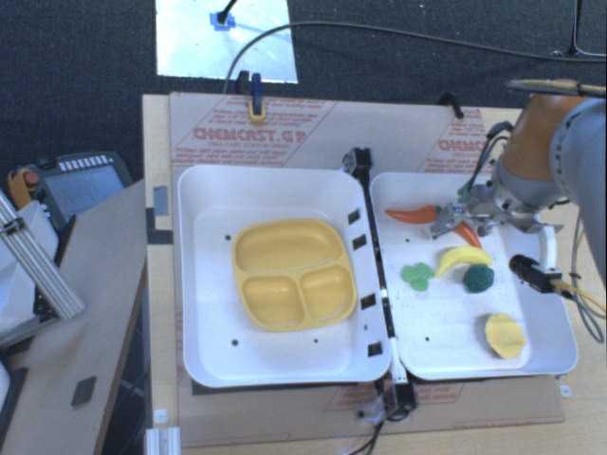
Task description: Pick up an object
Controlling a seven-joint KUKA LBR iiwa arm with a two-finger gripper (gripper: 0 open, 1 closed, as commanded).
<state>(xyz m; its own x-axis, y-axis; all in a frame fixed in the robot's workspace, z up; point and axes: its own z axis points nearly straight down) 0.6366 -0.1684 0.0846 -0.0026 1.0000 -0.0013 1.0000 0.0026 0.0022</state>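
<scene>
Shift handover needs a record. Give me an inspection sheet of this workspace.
Surface: bench bearing left bin and right bin, side by side.
Job's things: in the right bin, orange carrot, yellow banana, two green broccoli pieces, pale yellow piece.
Clutter: yellow divided tray in the left bin.
Gripper: gripper low over the carrot's right end; grasp not confirmed.
Cables: black cable across the dark floor behind.
Surroundings: control pendant at left.

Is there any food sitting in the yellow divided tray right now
No. The yellow divided tray in the left bin holds nothing; the banana and other toy foods lie in the right bin.
</scene>
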